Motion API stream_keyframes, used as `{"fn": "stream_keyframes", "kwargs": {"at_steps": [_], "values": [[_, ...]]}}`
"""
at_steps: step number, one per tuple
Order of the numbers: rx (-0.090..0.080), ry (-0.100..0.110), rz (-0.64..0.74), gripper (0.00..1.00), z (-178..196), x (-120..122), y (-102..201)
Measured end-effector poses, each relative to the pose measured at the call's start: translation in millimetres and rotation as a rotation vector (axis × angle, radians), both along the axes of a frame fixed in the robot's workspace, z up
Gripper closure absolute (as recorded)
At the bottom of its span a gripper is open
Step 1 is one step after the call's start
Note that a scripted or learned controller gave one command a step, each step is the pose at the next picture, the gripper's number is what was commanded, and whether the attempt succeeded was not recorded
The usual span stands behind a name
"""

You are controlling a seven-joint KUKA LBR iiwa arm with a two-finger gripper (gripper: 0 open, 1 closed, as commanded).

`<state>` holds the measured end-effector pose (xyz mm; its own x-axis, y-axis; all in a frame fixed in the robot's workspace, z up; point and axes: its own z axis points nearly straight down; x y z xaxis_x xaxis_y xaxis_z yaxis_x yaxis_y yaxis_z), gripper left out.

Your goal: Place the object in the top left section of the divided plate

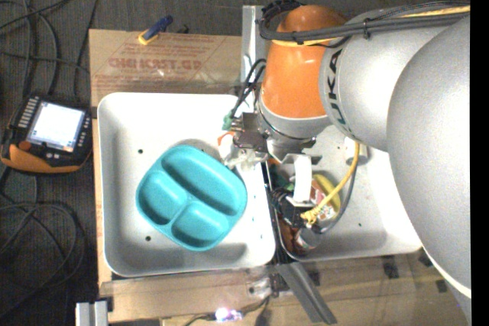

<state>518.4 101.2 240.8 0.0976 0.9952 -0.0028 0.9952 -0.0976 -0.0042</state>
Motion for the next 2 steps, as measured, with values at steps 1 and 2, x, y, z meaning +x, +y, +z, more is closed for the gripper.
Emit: {"fn": "stream_keyframes", "kwargs": {"at_steps": [1, 2], "values": [[0.012, -0.031, -0.031, 1.00, -125.3, 16.8, 95.5], [0.006, -0.003, -0.211, 1.00, -117.4, -35.1, 44.3]]}}
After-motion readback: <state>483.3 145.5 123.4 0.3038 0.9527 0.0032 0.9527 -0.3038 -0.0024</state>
